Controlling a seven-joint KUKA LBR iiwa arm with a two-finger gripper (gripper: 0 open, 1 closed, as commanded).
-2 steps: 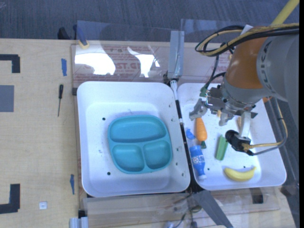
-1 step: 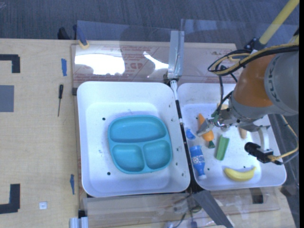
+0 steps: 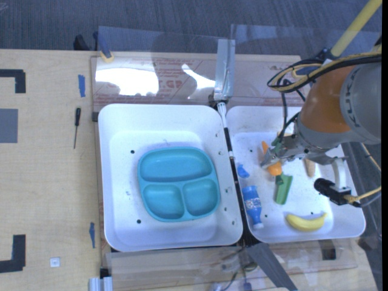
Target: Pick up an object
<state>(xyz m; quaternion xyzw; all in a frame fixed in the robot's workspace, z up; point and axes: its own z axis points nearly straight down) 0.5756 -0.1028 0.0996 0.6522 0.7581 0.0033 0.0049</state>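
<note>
A pale wooden bench [image 3: 42, 180] is seen from above, bearing two shallow white plastic bins side by side. The left bin [image 3: 115, 132] is occupied by a smooth teal tray [image 3: 179, 182] divided into three compartments. In the right bin [image 3: 351, 223] a curved yellow banana [image 3: 306, 221], a green block [image 3: 282, 188], a blue-and-white tube [image 3: 252, 205] and a small blue scrap [image 3: 242, 171] are scattered, apart from one another. The gripper [image 3: 274, 157] is lowered over small orange pieces [image 3: 274, 168] near the bin's middle, but it is largely covered by the grey arm [image 3: 339, 111]; whether anything is gripped cannot be told. The bin's far right side is partly hidden by the arm and cables.
</note>
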